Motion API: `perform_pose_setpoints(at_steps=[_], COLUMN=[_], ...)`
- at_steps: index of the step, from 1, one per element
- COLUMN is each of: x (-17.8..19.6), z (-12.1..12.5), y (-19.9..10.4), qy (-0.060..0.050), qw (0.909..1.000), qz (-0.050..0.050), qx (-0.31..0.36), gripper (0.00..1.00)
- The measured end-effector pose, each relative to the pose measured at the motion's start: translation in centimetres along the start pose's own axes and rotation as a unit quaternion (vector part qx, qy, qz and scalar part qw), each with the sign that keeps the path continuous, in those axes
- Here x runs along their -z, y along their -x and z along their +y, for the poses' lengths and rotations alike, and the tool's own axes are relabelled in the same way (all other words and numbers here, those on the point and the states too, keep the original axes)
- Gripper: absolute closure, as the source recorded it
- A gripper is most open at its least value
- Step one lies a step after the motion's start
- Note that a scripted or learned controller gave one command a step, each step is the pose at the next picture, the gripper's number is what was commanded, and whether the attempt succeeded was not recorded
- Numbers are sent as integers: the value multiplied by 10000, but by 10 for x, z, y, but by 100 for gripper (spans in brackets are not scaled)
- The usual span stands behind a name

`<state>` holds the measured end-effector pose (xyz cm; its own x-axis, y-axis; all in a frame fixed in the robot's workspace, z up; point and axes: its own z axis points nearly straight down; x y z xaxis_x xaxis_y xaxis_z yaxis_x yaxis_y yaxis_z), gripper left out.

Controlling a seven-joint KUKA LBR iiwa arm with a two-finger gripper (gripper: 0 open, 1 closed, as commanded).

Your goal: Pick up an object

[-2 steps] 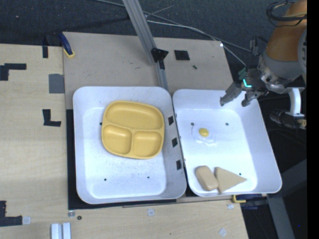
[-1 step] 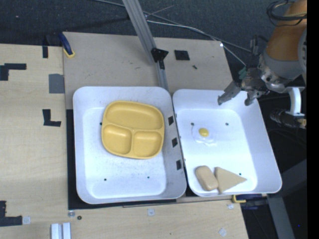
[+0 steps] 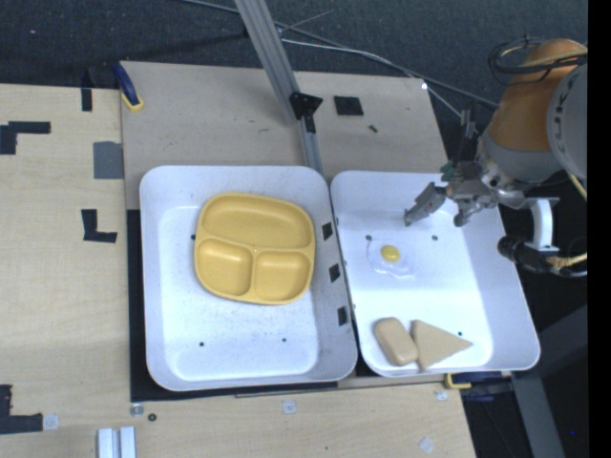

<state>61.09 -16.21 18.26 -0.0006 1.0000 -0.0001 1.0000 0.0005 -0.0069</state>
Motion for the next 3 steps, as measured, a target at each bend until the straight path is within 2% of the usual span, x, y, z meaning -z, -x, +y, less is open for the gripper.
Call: perform_pose_setpoints(at_steps=[2,3], x=[-97,-83], z=[11,12], y=[1,1], qy=[49,78], qw=[10000,10000], qz=[-5,-14], qx=[-1,12], gripper=[0,100])
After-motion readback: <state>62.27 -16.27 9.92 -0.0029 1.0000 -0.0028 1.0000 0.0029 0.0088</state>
